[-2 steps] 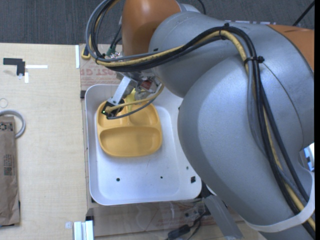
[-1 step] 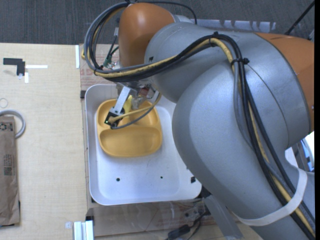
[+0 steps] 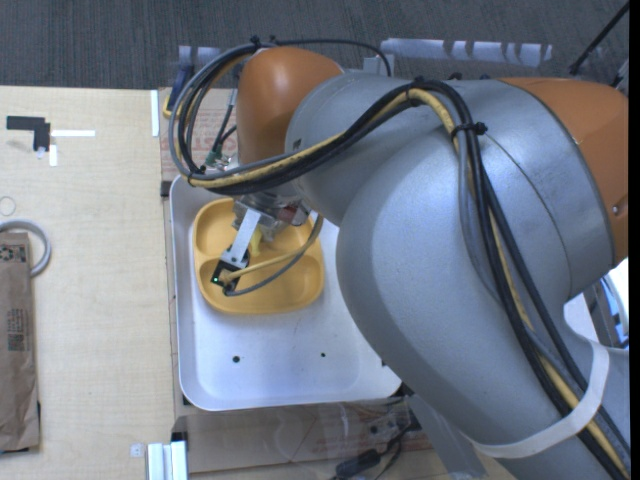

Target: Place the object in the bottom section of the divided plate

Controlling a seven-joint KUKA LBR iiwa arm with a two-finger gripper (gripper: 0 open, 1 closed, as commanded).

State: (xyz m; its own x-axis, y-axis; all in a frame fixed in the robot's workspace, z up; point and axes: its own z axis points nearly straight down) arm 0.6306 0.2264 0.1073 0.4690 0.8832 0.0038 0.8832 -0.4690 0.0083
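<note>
- the gripper (image 3: 266, 211) hangs low over the far side of the yellow divided plate (image 3: 292, 286); how wide it stands, and whether it holds anything, cannot be told.
- the plate lies in the white bin (image 3: 285, 373), toward its far left corner, close to the left wall.
- the grey arm (image 3: 450, 268) hides the bin's right side and the plate's far rim.
- a brown paper bag (image 3: 18, 338) is cut off at the left edge of the bench (image 3: 90, 218).
</note>
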